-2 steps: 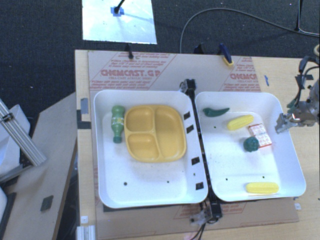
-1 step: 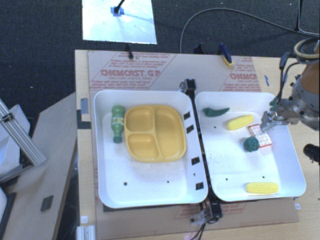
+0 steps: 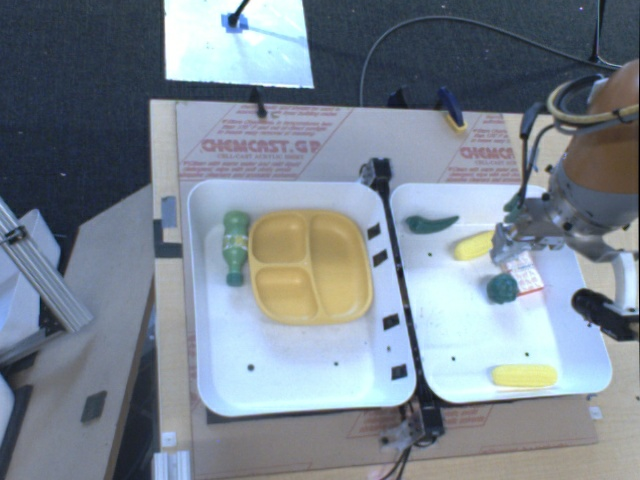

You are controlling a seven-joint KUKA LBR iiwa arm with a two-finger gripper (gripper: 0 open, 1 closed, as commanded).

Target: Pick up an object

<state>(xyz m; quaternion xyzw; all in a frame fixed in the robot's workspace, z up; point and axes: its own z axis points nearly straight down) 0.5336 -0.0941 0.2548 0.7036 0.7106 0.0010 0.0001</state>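
Note:
My gripper (image 3: 509, 245) hangs over the back right part of the right bin (image 3: 450, 363). It is right beside the right end of a small yellow piece (image 3: 470, 246) and above a white and red card (image 3: 527, 275). A teal round object (image 3: 502, 289) lies just below the gripper. A dark green curved piece (image 3: 431, 224) rests near the bin's back left. A yellow corn cob (image 3: 524, 375) lies near the front right. The wrist hides whatever is directly beneath it.
The left bin (image 3: 215, 368) holds a yellow divided plate (image 3: 308, 266) and a green bottle (image 3: 235, 247) lying along its left side. A black divider (image 3: 392, 288) runs between the bins. Cables (image 3: 440, 28) loop behind the bench.

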